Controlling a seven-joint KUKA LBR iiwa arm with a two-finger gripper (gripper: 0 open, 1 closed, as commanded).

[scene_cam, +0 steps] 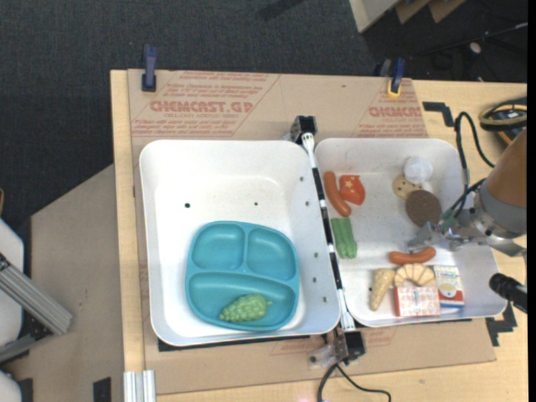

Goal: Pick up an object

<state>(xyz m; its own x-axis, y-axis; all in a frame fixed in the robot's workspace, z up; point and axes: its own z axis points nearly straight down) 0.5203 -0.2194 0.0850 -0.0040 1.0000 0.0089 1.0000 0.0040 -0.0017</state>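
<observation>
The right bin (377, 152) holds several toy foods. My gripper (429, 239) reaches in from the right, low over the bin's right half. It hangs just above an orange sausage (412, 257) and just below a brown disc (423, 207). Nothing visibly hangs from it. Close by lie a croissant (415, 275), a pale corn-like piece (382, 287), a red-and-white box (416, 301) and a small carton (450, 283). Further left are a red hot dog (335, 194), a red pepper (353, 189) and a green cucumber (343, 237).
A cookie (404, 187) and a white piece (418, 170) lie at the right bin's far side. The left bin (226, 174) holds a teal divided plate (243, 249) with green grapes (244, 308) in its front compartment. Cables (469, 141) run along the bench's right.
</observation>
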